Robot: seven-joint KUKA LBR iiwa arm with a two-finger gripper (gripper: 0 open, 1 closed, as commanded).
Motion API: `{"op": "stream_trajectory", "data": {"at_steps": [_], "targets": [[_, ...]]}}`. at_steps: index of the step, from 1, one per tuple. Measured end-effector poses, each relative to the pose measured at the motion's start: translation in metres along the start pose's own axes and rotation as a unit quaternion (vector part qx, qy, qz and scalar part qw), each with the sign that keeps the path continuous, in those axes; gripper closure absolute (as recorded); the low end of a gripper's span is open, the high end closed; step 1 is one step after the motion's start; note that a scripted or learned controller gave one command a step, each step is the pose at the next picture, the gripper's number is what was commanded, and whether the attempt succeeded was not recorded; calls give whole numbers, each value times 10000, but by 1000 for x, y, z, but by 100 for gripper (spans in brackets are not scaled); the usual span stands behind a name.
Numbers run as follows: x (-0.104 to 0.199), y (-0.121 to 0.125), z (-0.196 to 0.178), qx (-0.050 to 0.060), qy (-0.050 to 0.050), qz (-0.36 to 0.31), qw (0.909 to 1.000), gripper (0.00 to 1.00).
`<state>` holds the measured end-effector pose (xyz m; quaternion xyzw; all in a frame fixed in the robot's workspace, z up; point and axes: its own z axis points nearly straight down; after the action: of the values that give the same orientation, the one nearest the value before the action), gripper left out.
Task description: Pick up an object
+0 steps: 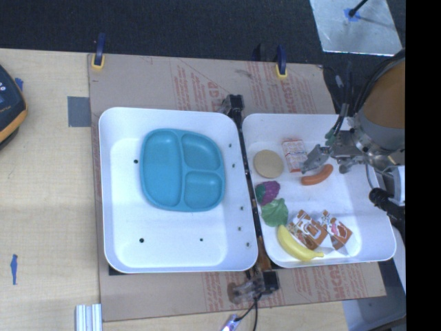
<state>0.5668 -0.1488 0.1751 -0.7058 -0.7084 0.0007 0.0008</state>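
The right bin (375,216) holds toy food. In it are a tan round cookie (268,163), a small red-and-white packet (294,154), an orange sausage (316,177), a purple grape bunch (267,190), a green broccoli piece (275,212), a yellow banana (296,246) and brown-and-white snack packets (320,230). My gripper (329,161) hangs over the bin's upper right, just above the sausage. Its fingers are spread open and nothing is between them.
The left bin (120,240) holds a blue divided plate (182,169). The arm's grey body and orange band (386,109) come in over the right bin's far right corner. A yellow-and-black device (8,109) lies at the bench's left edge.
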Motion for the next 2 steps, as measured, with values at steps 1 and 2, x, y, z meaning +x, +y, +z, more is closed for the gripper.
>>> {"op": "stream_trajectory", "data": {"at_steps": [1, 2], "targets": [[-12, 23, 80, -25, -26, -6, 10000, 0], [-4, 65, 82, -9, -2, 2, 10000, 0]]}}
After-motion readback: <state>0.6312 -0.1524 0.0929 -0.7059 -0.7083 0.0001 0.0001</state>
